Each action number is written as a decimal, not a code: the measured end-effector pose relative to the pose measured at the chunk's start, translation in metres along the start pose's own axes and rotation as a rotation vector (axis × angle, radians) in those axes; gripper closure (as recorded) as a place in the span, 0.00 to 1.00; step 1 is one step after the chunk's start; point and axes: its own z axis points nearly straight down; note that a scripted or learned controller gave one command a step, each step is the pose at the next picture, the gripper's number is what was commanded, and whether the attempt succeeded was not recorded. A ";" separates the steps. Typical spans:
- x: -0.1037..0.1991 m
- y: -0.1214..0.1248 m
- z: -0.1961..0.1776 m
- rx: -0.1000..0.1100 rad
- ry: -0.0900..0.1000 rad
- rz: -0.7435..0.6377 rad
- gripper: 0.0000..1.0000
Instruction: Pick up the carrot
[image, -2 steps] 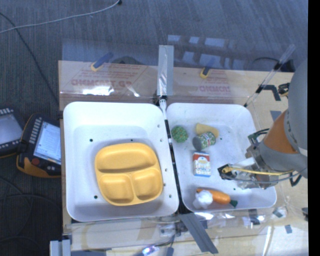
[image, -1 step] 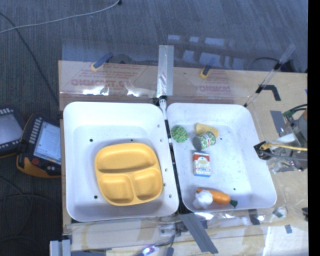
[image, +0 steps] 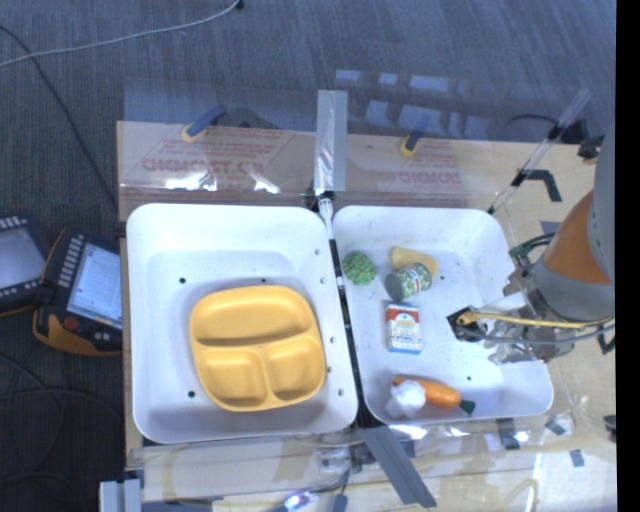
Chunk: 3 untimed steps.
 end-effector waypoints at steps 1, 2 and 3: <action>0.014 -0.055 0.071 -0.010 0.012 0.006 1.00; 0.032 -0.064 -0.060 -0.006 0.000 -0.105 1.00; -0.001 0.000 0.015 -0.001 -0.002 -0.434 1.00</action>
